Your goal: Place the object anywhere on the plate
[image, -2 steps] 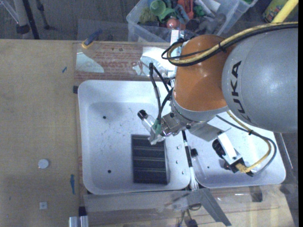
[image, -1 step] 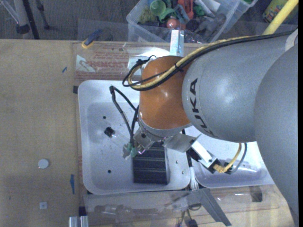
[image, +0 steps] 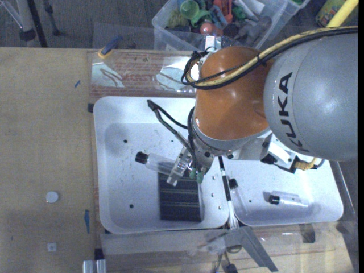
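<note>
Camera view: tan bench (image: 40, 124), two white bins (image: 114, 152), toy-filled clear tub (image: 227, 10) behind; claw (image: 185, 172) state perhaps unreadable.

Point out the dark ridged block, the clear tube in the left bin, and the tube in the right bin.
Dark ridged block (image: 181, 199): camera view, top face.
Left tube (image: 152, 161): camera view, clear barrel.
Right tube (image: 287, 199): camera view, mid-barrel.

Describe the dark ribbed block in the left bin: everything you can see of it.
The dark ribbed block is a black, roughly rectangular slab with parallel ridges across its top, looking like rubber or plastic. It lies flat on the floor of the left bin, near the front edge and the right wall. Its far end sits under the gripper, close to a clear tube with a black cap; contact cannot be judged.
</note>
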### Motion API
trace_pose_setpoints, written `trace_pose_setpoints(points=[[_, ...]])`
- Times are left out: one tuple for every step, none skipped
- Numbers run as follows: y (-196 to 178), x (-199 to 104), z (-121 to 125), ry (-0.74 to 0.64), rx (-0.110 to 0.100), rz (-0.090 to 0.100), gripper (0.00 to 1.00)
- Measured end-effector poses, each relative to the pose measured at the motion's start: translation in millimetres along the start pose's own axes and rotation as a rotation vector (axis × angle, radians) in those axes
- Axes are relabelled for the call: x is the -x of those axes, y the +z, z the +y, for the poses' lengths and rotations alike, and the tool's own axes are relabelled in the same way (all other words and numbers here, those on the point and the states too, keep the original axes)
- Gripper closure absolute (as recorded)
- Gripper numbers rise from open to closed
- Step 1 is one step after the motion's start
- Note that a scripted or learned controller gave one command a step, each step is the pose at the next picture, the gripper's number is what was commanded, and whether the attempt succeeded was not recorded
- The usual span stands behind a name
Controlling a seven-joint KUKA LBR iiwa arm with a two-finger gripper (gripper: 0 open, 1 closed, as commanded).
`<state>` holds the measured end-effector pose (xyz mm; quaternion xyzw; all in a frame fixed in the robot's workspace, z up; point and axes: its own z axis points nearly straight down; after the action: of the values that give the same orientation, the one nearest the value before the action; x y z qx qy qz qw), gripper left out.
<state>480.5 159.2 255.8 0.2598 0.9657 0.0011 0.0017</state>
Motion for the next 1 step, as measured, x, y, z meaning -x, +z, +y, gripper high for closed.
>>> trace_pose_setpoints(points=[[161.1,-30.0,51.0,-0.015,-0.002,0.0,1.0]])
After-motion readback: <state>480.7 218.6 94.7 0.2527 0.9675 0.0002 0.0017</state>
